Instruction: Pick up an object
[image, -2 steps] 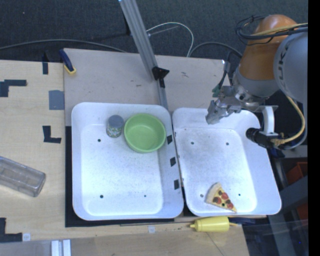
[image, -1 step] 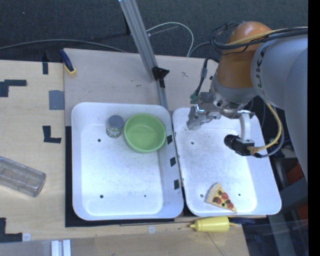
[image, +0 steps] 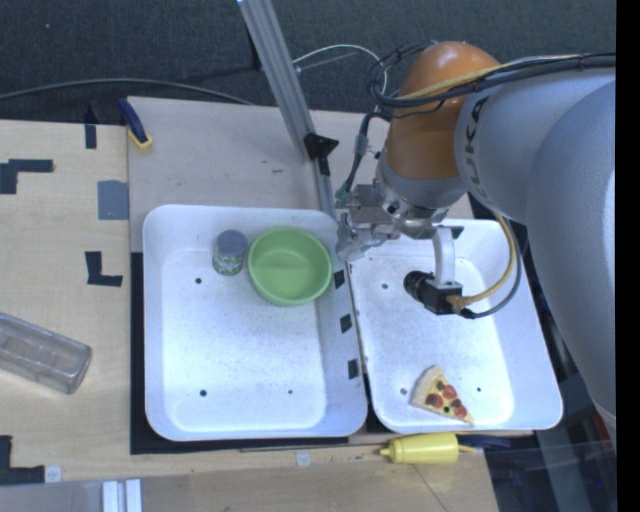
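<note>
1. Jaws of the grey two-finger gripper (image: 352, 238) sit low over the far end of the ridge where the two shallow white bins meet. Their spread cannot be told from this slant, and nothing can be seen held between them.
2. Round green plastic bowl (image: 290, 265): just beside the jaws on their left, upright in the left white bin (image: 180, 400), its right rim very close to the gripper. Whether the two touch cannot be told.
3. Small squat jar with a grey lid (image: 230, 252): further left of the jaws, beyond the bowl, just beside the bowl's left rim.
4. Toy pizza slice, tan with red spots (image: 440, 393): well apart from the jaws, towards the near edge of the right white bin (image: 520, 400), lying flat.
5. Yellow plastic squeeze bottle (image: 425, 449): nearer still than the pizza slice, on its side on the bench outside the right bin's near rim.
6. Clear plastic tumbler (image: 40, 352): far to the left of the jaws, on its side on the bench, outside both bins.
</note>
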